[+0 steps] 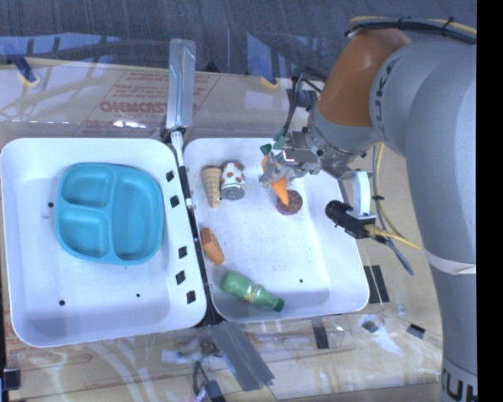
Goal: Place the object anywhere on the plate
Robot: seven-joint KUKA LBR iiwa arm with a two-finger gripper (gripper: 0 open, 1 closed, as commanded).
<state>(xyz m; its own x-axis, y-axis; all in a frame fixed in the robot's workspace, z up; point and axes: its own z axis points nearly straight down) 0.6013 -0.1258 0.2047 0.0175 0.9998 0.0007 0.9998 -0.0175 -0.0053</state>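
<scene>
A blue plate (109,212) with three compartments lies in the left bin (33,308). My gripper (273,172) hangs over the upper middle of the right bin (318,262). It is shut on an orange carrot-like piece (282,193), which sticks out below the fingers. The carrot's lower end overlaps a small brown round piece (292,204) on the bin floor.
The right bin also holds a waffle cone (212,184), a small can (232,181), an orange-brown piece (212,245) by the left wall and a green bottle (250,291) near the front. A divider ridge (184,224) separates the bins.
</scene>
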